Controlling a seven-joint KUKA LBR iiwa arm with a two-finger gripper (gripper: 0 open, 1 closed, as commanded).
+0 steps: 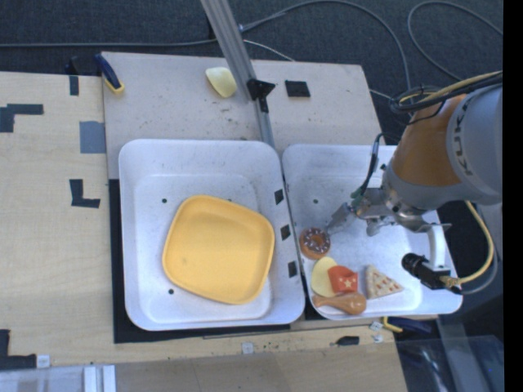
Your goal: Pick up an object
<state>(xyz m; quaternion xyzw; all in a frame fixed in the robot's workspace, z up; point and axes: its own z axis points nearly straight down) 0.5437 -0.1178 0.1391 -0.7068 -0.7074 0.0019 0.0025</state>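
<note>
The right bin (327, 166) holds its toy food crowded against the near rim, leaving the far half of its floor bare and open. A doughnut (315, 242) lies just beside the wall shared with the left bin (147, 170). Nearer the rim sit a pale yellow round piece (321, 273) with a red block (343, 280) resting partly on it, a pizza slice (382, 283) whose tip points toward the far side, and a drumstick (341, 303) lying with its long axis across the bin, along the near rim. The gripper (346, 213) hangs over the bare floor, near the doughnut and apart from it, with nothing between its fingers; how wide they stand I cannot tell. A yellow plate (218, 249) fills much of the left bin's floor. On the desk (163, 96) beyond lies a small yellow piece (221, 82).
</note>
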